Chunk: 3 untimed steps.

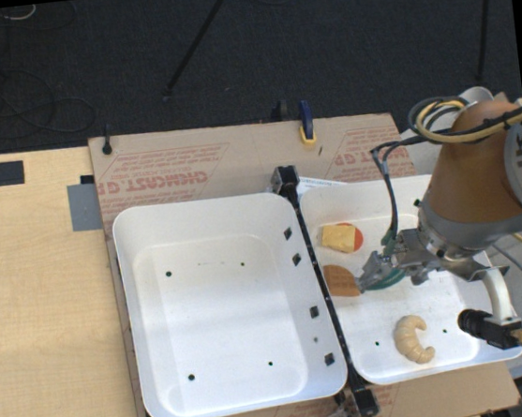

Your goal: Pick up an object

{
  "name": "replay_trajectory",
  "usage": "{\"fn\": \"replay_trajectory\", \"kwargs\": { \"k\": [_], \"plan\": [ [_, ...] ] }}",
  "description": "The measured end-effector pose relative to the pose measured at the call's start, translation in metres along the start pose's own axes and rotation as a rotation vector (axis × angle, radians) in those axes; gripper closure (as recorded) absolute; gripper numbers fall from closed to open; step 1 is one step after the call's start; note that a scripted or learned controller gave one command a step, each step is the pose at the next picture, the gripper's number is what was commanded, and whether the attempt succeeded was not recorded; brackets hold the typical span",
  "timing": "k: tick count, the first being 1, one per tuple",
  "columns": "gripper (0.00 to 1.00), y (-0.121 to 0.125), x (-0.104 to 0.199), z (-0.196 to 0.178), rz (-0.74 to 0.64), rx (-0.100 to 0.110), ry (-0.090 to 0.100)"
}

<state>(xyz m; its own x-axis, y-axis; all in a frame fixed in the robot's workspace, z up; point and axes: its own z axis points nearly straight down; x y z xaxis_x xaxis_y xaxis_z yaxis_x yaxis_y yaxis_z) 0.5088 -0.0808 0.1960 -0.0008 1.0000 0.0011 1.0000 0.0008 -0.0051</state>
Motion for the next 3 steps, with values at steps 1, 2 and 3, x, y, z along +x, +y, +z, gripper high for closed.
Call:
{"fn": "replay_trajectory", "kwargs": {
  "k": [1,2,3],
  "plan": [
    [0.00,0.046,-0.013,0.093,0.001,-0.015,-0.002],
    [0.00,0.117,-0.017,0.103,-0.001,-0.012,-0.001],
    [1.00,0.118,-0.017,0.090,0.004,-0.017,0.002]
  ]
}}
